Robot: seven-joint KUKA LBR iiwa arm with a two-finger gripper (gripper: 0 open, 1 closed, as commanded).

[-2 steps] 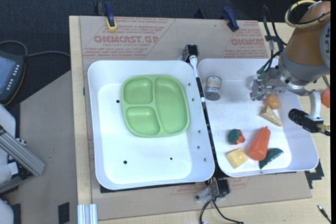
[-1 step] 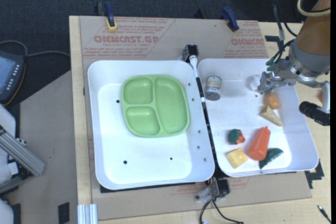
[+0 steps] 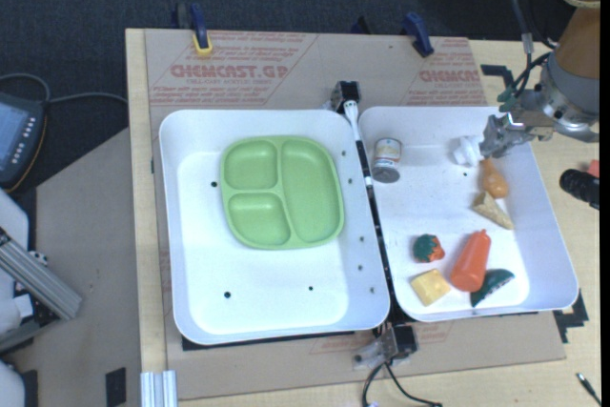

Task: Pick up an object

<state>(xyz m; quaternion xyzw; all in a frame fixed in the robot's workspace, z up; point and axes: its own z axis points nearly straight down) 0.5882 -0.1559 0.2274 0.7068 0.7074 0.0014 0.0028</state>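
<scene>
In the right bin (image 3: 548,205) I count seven bits: a tin (image 3: 386,159), a carrot (image 3: 471,261), five other small toy foods. One green tray (image 3: 282,192) sits in the left bin (image 3: 191,281). The tool (image 3: 498,136) hangs over the right bin's far edge, can't tell its grip.

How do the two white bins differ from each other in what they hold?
The left bin holds one large thing, a green divided plate, while the right bin holds several small things, such as a carrot, a yellow cheese wedge and a small metal can. The gripper is above the right bin, not the left bin. Both bins are shallow, white and rounded at the corners, and they sit side by side.
</scene>
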